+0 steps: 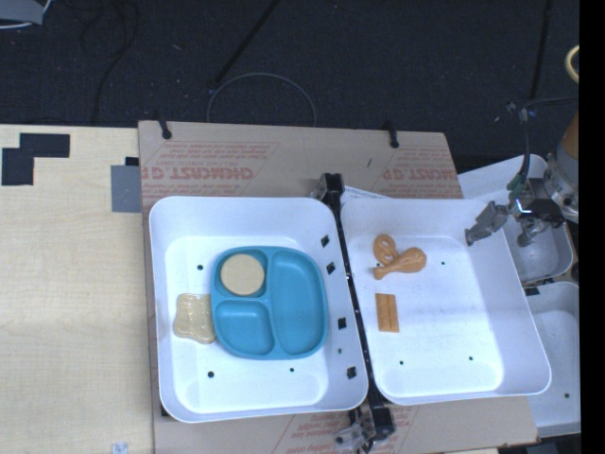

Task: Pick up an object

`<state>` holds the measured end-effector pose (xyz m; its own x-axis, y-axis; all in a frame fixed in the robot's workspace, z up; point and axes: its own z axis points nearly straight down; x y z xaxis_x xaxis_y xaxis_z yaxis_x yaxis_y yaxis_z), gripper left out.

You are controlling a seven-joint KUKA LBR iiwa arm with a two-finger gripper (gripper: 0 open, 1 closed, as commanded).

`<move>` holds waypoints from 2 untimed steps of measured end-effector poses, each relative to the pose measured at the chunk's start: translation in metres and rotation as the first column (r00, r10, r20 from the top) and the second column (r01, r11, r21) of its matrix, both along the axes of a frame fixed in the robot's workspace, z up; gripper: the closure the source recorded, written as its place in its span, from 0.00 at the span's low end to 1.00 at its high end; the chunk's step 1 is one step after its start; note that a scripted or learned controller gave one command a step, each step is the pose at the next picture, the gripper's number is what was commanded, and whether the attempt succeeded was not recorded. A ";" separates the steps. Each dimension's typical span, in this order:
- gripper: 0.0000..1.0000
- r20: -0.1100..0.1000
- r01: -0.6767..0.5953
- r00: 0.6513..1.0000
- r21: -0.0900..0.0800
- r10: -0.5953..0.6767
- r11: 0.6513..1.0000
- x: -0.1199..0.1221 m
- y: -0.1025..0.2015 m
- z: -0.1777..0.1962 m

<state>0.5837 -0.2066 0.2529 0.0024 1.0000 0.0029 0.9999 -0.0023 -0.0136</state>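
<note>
The gripper (490, 221) sits above the upper right corner of the right bin (515, 367), reaching in from the right edge of the view. Whether it is wide or narrow cannot be determined at this resolution. Nothing is visible held in it.

Objects in the right bin, relative to the gripper:
- A pretzel (384, 248) lies well to the left of the gripper and slightly lower.
- A tan drumstick-shaped piece (406, 261) lies touching the pretzel, on the side nearer the gripper.
- A small orange block (387, 312) lies below these two, apart from both and farther from the gripper.

Objects in the left bin (180, 386), far to the left of the gripper:
- A blue divided tray (284, 310) holds a round tan cracker (242, 274) in its upper left compartment.
- A pale sponge-like piece (194, 318) lies against the tray's left edge.
</note>
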 end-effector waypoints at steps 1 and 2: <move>0.00 0.013 -0.002 1.000 -0.003 0.002 1.000 0.002 0.000 0.007; 0.00 0.007 -0.002 1.000 -0.001 0.002 1.000 -0.002 0.007 -0.039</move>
